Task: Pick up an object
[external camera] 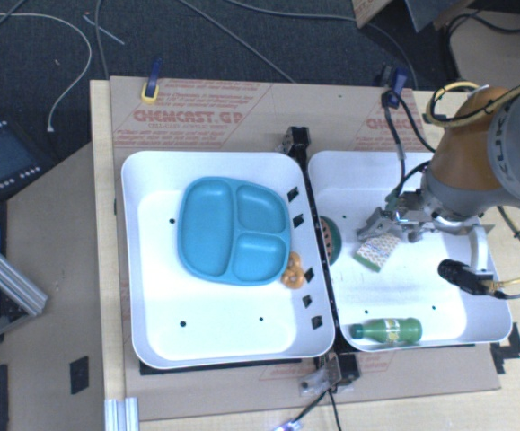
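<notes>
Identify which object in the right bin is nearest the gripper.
The small pale packet beside the gripper; the green bottle, on its side, and the round dark object lie farther off.

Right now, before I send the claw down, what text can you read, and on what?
"CHEMCAST GP", red and slightly blurred: brown cardboard sheet.
Smaller red lines beside it: too small to read.
Label on the green plastic bottle: too small to read.
Print on the small patterned packet: blurred, unreadable.
</notes>
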Action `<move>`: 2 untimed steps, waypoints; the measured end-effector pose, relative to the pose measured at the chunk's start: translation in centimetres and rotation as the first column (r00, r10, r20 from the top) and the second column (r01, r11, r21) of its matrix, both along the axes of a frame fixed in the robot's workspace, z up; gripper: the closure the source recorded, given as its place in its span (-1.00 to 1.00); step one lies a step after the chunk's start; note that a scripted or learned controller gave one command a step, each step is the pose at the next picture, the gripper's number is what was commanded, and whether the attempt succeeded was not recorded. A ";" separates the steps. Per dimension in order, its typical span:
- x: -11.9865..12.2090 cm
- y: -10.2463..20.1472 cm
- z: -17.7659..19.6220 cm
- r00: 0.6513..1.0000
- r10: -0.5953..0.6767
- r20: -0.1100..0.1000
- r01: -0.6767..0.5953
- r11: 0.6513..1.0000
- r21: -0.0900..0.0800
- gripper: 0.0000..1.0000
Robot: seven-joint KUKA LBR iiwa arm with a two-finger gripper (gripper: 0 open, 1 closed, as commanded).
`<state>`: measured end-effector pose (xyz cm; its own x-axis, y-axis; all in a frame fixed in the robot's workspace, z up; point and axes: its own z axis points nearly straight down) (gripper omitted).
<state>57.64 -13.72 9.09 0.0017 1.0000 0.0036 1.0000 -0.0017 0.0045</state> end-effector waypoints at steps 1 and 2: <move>-0.1 0.0 1.0 1.000 0.002 -0.004 -0.002 1.000 -0.002 1.00; 0.9 0.4 7.0 1.000 0.004 0.003 -0.003 1.000 -0.005 1.00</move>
